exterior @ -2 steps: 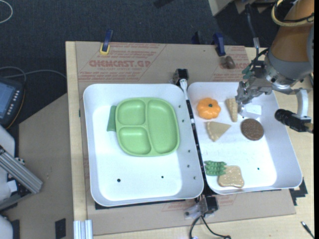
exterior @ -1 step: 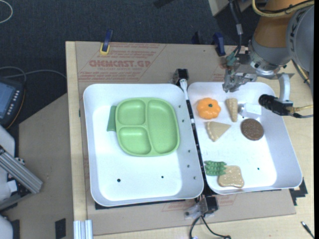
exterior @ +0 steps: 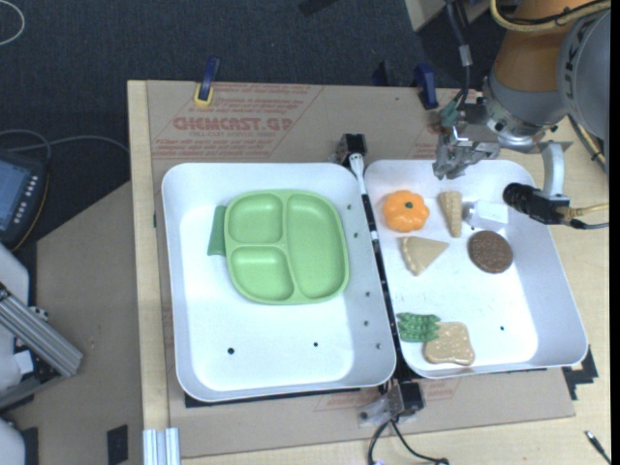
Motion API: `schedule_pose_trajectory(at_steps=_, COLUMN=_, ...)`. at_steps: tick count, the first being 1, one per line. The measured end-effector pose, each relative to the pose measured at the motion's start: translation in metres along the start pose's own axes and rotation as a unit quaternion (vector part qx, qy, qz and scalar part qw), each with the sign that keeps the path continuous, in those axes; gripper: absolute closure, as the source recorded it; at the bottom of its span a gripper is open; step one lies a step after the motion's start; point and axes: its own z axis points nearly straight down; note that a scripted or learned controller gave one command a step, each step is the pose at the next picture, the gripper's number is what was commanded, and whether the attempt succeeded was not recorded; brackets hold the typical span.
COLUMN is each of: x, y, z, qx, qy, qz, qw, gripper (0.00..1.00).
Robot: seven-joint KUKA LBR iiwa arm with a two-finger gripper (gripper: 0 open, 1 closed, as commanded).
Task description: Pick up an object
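You see the gripper (exterior: pixel 450 168) hovering at the far edge of the right bin (exterior: pixel 542 308), holding nothing; whether its grip is spread or pressed together cannot be told. The pumpkin (exterior: pixel 405 211) and cone (exterior: pixel 451 211) lie just below it, and the green tray (exterior: pixel 287 246) sits in the left bin (exterior: pixel 194 289).

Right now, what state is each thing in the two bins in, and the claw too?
Green tray: upright, in left bin.
Pumpkin: upright, right bin.
Cookie: lying flat.
Wedge: flat.
Cone: on its side.
Toast: flat, touching peas.
Claw: above bin's far edge, holding nothing.
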Motion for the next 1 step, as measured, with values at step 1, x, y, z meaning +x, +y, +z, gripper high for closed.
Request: schedule_pose_trajectory(at_steps=1, x=-0.0134, y=-0.0030, z=0.0006, qx=0.002, qy=0.000, qz=0.001, qw=1.0000, gripper=1.00)
